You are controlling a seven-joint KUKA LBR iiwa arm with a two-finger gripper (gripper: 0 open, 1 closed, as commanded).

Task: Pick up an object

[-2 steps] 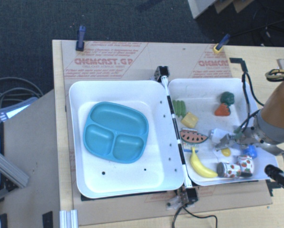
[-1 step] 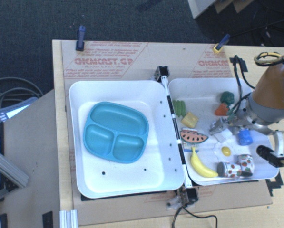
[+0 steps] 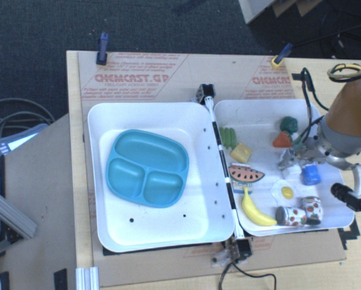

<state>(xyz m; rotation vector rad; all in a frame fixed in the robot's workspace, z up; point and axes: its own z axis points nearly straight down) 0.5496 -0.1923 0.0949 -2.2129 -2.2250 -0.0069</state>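
Left bin (image 3: pixel 101 162) — blue divided tray (image 3: pixel 147 168) held, flat, centred. Right bin (image 3: pixel 340 222) — banana (image 3: pixel 256 210), spotted cup (image 3: pixel 301 212), watermelon slice (image 3: pixel 245 174), blue block (image 3: pixel 311 175), egg (image 3: pixel 284 192) held among small toys. Gripper (image 3: pixel 292 157) hangs low between orange piece (image 3: pixel 282 139) and blue block; finger opening cannot be told, nothing seen gripped. Descent best aimed squarely over one piece, neighbours avoided.

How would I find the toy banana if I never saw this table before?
Look in the right bin, the one full of small toys, not the left bin with the blue tray. Go to its front edge. The banana is the long, curved yellow thing just below the watermelon slice.
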